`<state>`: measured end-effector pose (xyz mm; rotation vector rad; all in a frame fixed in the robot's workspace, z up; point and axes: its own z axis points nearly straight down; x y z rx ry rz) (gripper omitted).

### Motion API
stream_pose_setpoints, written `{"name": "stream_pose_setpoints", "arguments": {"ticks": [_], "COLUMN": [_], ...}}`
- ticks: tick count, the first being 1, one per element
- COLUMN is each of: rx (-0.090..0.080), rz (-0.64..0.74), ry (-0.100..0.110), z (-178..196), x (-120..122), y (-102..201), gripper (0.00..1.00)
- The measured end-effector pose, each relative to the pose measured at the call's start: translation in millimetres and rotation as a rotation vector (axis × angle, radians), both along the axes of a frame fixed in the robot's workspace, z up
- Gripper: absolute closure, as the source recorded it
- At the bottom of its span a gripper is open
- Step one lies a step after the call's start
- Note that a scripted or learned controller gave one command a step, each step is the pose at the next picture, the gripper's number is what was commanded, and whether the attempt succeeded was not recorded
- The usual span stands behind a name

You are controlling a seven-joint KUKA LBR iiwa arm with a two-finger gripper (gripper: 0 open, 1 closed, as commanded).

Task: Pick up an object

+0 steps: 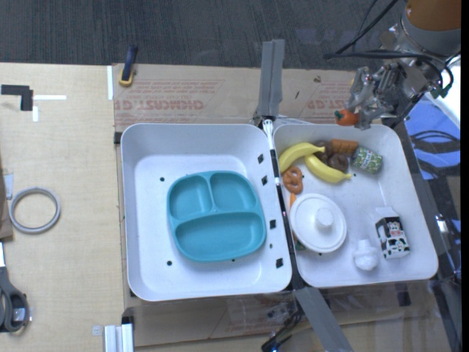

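My gripper hangs over the far rim of the right bin, just past its back edge. A small orange-red object sits at the fingertips, with the gripper shut on it and the object lifted off the bin floor. Below it in the right bin lie two yellow bananas, a brown item, a green speckled packet, an orange pretzel-shaped piece, a white lidded bowl, a cow-patterned milk carton and a small white object.
The left bin holds a teal divided plate. A grey divider post rises between the bins at the back. On the bench to the left lie a tape roll, scissors and a blue-yellow tool.
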<state>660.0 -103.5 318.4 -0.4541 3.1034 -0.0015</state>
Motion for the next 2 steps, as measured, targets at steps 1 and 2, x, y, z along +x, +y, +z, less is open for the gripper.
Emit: {"name": "stream_pose_setpoints", "arguments": {"ticks": [1,2], "rx": [0.000,0.002], "rz": [-0.001,-0.135], "ry": [-0.006,0.002], "z": [10.1,-80.9], "x": [1.4,-0.2], "y": [0.0,25.7], "gripper": [1.00,1.00]}}
